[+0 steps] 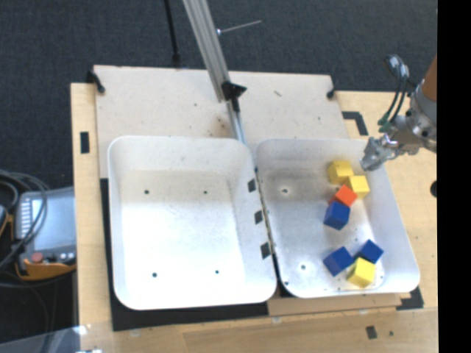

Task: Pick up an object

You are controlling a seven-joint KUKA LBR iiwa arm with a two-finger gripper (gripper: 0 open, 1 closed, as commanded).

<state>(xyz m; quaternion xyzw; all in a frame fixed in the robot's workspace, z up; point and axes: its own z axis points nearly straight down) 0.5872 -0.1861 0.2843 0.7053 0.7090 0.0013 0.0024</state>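
Gripper (374, 155) sits at the upper right rim of the right bin (305, 289), hanging off the grey arm (421, 120) that enters from the right edge with cables looped above it. Can't tell if the jaws are spread or pressed together, the tip is small and blurred; nothing visibly between them. Candidate objects all lie in the right bin, left of and below the jaws. Nearest: yellow cube (339, 171), just down-left of the tip, close but apparently not touching it. A second yellow cube (359, 185) sits directly below the jaws, touching or nearly touching the first. Orange cube (345, 195) is tucked under those two, and a blue cube (336, 215) presses against its lower side; these four form one tight cluster below-left of the jaws. Well below the jaws, near the bin's bottom right corner, a second cluster: blue cube (338, 260), smaller blue cube (370, 251) to its right, and a yellow cube (362, 272) beneath them, all bunched together, contact likely. Left bin (118, 197) lies far left of the jaws, across the divider where the two bins meet. A slanted aluminium bar (210, 46) runs from the top of the view down toward the gap between the bins, up-left of the jaws. Bins rest on a pale board (162, 98) on the wooden bench (85, 109).
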